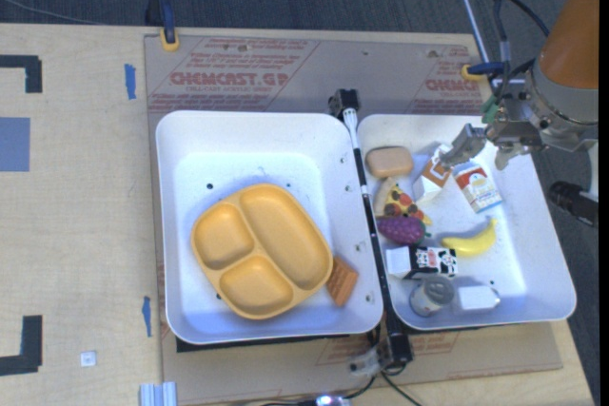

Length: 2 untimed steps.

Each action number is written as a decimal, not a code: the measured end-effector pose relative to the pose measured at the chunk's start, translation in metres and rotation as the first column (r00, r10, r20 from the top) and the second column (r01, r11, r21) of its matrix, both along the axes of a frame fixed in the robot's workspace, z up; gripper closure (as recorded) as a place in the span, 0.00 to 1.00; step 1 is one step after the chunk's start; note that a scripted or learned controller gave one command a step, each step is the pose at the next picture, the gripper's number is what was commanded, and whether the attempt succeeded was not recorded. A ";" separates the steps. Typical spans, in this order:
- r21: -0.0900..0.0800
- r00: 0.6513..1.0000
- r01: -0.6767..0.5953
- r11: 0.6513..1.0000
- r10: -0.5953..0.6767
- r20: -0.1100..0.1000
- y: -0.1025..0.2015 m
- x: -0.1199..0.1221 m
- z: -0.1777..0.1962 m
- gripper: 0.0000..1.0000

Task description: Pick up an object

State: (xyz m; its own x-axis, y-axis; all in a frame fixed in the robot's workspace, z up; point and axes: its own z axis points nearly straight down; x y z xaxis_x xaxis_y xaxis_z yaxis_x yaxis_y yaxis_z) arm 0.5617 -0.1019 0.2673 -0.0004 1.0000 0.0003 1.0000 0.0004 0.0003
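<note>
My gripper (484, 148) hangs over the far right part of the right bin (542, 233), open, with nothing between its fingers. Just beneath and in front of it lie a red and white carton (477, 188) and a smaller orange and white carton (436, 171). Also in this bin are a tan bread roll (388, 162), a yellow and red toy (398, 202), purple grapes (402, 228), a banana (473, 240), a black and white box (433, 260), a grey can (433, 295) and a white block (477, 299).
The left bin (190, 157) holds a yellow divided plate (262, 250) and a brown cracker (343, 280) at its near right corner. A black divider bar (366, 204) runs between the bins. Cardboard (247, 71) lies under both.
</note>
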 end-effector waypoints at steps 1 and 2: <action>0.000 1.000 0.000 1.000 0.000 -0.002 0.066 0.012 -0.083 0.00; 0.001 1.000 0.002 1.000 -0.002 -0.003 0.070 -0.013 -0.083 0.00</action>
